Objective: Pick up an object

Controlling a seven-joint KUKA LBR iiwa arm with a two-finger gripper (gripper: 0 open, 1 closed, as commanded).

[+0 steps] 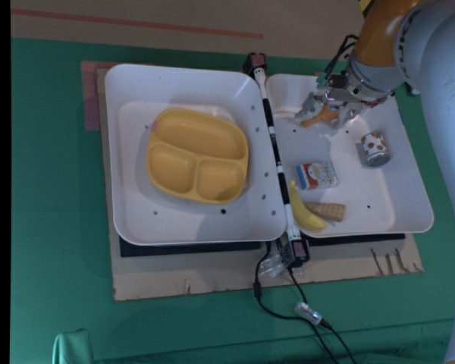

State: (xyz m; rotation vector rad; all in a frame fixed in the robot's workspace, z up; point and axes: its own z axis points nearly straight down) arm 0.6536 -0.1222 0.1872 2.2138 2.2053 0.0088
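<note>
Green cloth covers the worktop (53, 203), and a brown cardboard sheet (212, 275) lies on it beneath both bins. Nearest the camera, black cables (288, 305) trail off the front edge of the cardboard, one carrying a small clear connector (306, 313).

The left bin (129, 203) holds a yellow divided tray (198, 155) with three compartments, lying flat near the bin's middle. A dark strip with white markings (277, 165) runs along the seam between the two bins.

The right bin (398, 203) holds four loose items. At its near left, a banana (304, 211) lies against the seam wall, and a waffle cone (326, 210) lies on its side, touching the banana's right flank. Just beyond them sits a small carton with blue and red print (318, 174), flat on the bin floor. Further right, apart from the carton, a small can with red spots (375, 148) lies tilted.

At the far end of the right bin, the jaws (324, 114) are low over the floor, with an orange object (321, 117) showing among the metal fingers. Whether the jaws are apart, together or clamped on that object cannot be told. Above them the grey arm (440, 59) with its orange band (387, 21) enters from the right.
</note>
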